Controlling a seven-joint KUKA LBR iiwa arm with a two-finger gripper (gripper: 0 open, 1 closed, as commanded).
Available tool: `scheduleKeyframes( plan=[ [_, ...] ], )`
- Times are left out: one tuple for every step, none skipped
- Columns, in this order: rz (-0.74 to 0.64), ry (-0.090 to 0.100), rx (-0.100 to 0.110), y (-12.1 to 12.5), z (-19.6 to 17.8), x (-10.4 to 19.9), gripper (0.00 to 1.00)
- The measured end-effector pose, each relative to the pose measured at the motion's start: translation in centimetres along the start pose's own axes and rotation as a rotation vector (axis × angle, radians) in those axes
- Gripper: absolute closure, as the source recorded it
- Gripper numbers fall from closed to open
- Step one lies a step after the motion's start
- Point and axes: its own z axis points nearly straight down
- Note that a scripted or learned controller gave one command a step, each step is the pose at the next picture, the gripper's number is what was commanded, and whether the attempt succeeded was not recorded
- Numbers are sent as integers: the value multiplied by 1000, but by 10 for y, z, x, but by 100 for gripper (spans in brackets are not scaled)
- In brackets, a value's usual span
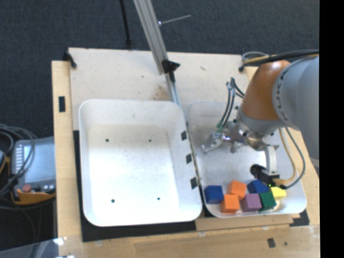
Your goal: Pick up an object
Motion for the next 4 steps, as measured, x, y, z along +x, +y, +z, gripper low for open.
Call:
scheduleKeyframes(
  plan=[
    [1,-2,-6,1,23,-2,0],
    [9,1,-12,2,11,-2,100],
    [-6,1,-12,12,-38,-3,100],
    [-7,1,-12,14,-88,-4,100]
  ],
)
